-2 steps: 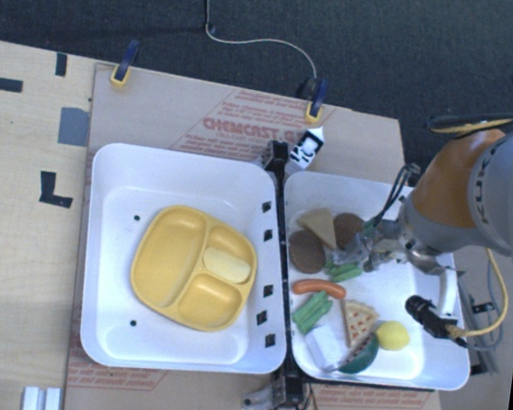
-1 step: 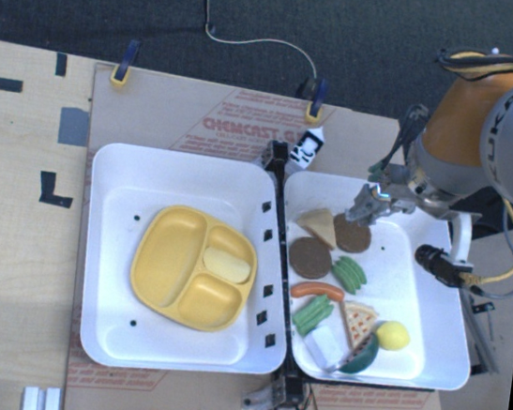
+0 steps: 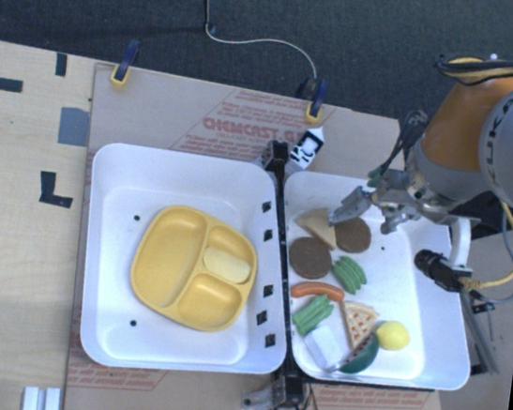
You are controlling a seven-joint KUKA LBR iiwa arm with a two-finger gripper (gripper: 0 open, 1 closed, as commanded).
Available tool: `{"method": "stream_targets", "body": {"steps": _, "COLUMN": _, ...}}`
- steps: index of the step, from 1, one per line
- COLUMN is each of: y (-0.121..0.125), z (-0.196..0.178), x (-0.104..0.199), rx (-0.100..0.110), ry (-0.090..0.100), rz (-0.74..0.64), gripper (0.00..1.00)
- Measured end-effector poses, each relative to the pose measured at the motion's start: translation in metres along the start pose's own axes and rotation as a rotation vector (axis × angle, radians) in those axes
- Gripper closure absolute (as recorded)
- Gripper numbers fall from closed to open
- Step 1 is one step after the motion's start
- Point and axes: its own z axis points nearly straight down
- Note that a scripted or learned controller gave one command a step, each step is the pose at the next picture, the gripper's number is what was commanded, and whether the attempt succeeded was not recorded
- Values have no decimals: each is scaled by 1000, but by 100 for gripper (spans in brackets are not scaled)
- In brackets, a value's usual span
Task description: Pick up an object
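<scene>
On the bench sat two white bins: the left bin (image 3: 102,225) held one yellow divided plate (image 3: 193,267) carrying a single pale yellow piece (image 3: 227,264), while the right bin (image 3: 427,337) held two brown round patties (image 3: 311,256), one tan wedge (image 3: 314,223), two green pods (image 3: 351,274), one sausage (image 3: 317,291), one pizza slice (image 3: 359,321), one lemon (image 3: 392,336) and one dark green vegetable (image 3: 363,357). Above the upper patty hung the gripper (image 3: 374,211), fingers spread apart, gripping nothing; whether it touched the patty could not be told
</scene>
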Motion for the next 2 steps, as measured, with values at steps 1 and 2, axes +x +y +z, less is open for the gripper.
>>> {"method": "stream_targets", "body": {"steps": 1, "y": -78, "z": 116, "x": -75, "rx": 4, "ry": 0, "rz": 11, "gripper": 0}}
{"method": "stream_targets", "body": {"steps": 2, "y": 14, "z": 110, "x": -111, "rx": -7, "ry": -3, "rz": 0, "gripper": 0}}
